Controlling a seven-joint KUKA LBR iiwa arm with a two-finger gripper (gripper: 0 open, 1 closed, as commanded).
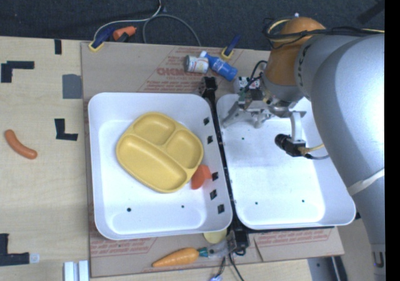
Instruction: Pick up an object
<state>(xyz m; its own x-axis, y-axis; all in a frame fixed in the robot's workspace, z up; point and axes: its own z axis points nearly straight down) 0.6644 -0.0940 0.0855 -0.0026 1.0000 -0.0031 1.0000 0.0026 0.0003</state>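
A yellow divided plate (pixel 159 150) lies in the left bin (pixel 103 180). A small orange-red piece (pixel 200 177) rests against the plate's right edge. My gripper (pixel 250 113) is low over the far left corner of the right bin (pixel 281 192), close to the divider between the bins. Nothing shows in its grasp. The grey arm with its orange band (pixel 289 49) covers the right bin's far right side.
A white and blue bottle (pixel 211 64) lies behind the bins. A carrot (pixel 177 257) and a pale yellow item (pixel 214 236) sit at the front edge. A sausage (pixel 20 144) lies far left on the bench. Clamps (pixel 115 34) and a cable (pixel 164 14) are at the back.
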